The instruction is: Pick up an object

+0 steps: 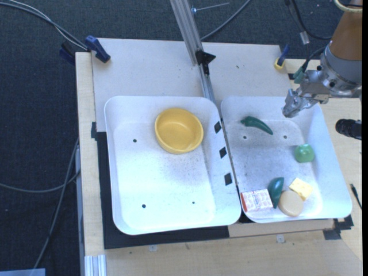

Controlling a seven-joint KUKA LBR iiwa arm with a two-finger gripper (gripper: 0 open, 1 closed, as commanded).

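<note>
A: What's biggest on the bench?

B: Two white bins. The left bin [121, 206] has a yellow bowl [179, 130] at about 12 o'clock of its floor. The right bin [330, 148] carries the rest.

A: And the arm?

B: The arm [348, 45] comes in at 2 o'clock of the right bin. The gripper [290, 109] hangs over that bin's far rim, with nothing seen between its tips.

A: Open or clenched?

B: Too small and blurred; I cannot tell.

A: What could it pick?

B: A green pepper [257, 125] lies just at 8 o'clock of the gripper, apart from it. A green ball [304, 153] sits at 3 o'clock. Clustered at 5 o'clock: a red-and-white box [256, 200], a tan disc [291, 203], a teal piece [276, 187], a yellow block [301, 188].
</note>
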